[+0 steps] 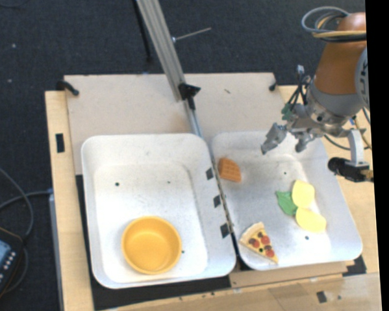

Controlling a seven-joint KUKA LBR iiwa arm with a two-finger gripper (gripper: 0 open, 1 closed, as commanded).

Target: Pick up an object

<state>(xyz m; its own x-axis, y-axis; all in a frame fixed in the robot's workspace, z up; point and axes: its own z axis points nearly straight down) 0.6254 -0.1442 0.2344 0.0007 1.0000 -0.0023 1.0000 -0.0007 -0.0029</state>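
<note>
Below gripper (287, 140), in right bin (342, 241): yellow pieces (305, 204) on green leaf (286, 201), nearest candidate. Waffle (230, 170) off toward bin divider; pizza slice (259, 240) farther down. Gripper fingers spread, nothing between them, hovering above bin's far end. Pick not yet made: descent, closing, lift all remain. Yellow bowl (151, 244) in left bin (97, 157), well apart.

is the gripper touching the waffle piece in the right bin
Apart. The camera view shows the open gripper near the right bin's far edge, with bare white floor between it and the waffle piece near the divider.
</note>
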